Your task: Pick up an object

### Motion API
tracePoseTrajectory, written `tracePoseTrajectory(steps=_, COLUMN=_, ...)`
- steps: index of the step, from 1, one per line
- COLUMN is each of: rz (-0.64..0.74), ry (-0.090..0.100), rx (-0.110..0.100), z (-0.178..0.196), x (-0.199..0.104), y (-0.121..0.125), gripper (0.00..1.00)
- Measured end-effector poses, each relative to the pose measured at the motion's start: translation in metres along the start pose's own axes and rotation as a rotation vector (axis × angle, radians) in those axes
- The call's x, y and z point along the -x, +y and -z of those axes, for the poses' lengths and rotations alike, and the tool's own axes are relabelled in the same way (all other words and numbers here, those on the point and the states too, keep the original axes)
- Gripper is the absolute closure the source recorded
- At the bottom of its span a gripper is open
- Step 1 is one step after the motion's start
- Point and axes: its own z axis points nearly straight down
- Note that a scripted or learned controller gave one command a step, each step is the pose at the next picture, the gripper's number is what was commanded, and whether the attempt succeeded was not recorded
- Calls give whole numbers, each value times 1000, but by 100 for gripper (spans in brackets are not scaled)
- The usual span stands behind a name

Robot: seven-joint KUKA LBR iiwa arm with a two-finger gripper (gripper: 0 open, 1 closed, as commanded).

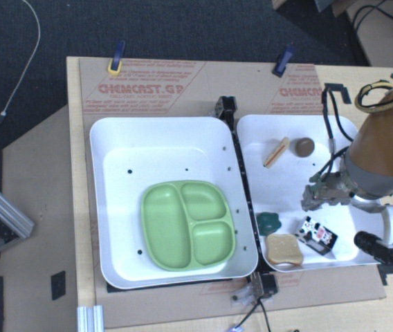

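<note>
The jaws (319, 194) hang low over the right bin (279, 185), toward its right edge; whether they are apart or together cannot be told. Just below them lies a small black-and-white object (319, 236), near the front edge. A tan sponge-like block (284, 250) sits at the front left corner, a dark green piece (268, 221) beside it. A wooden stick (275, 151) and a brown disc (303, 146) lie near the back edge. The left bin (113, 185) holds a green divided plate (187, 223).
</note>
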Motion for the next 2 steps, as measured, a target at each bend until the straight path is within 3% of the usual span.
tracePoseTrajectory(steps=2, rz=0, ry=0, rx=2, z=94, x=-4, y=-1, gripper=100)
